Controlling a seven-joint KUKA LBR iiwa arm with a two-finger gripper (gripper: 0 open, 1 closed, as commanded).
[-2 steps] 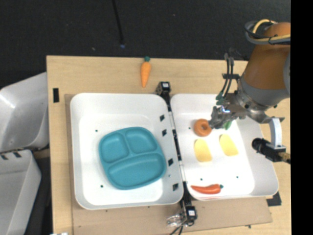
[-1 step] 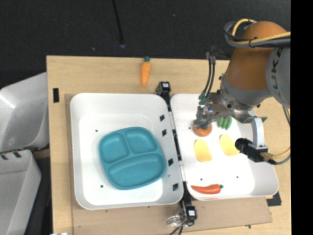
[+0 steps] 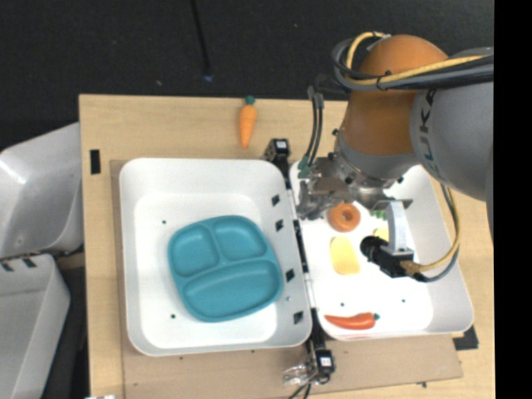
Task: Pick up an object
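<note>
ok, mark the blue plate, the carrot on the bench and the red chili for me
blue plate (image 3: 224,266), camera view, on its large lower compartment.
carrot (image 3: 247,124), camera view, on the middle of its orange body.
red chili (image 3: 349,321), camera view, on the middle of its red body.

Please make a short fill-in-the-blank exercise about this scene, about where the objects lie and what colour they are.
1. The divided plate in the left bin has the colour ____.
2. The toy carrot lies on the wooden bench, ____ both bins.
3. The red chili pepper lies near the front edge of the ____ bin.
4. The yellow object lies in the same bin as the ____ pepper.

Missing words: blue; outside; right; red
</note>
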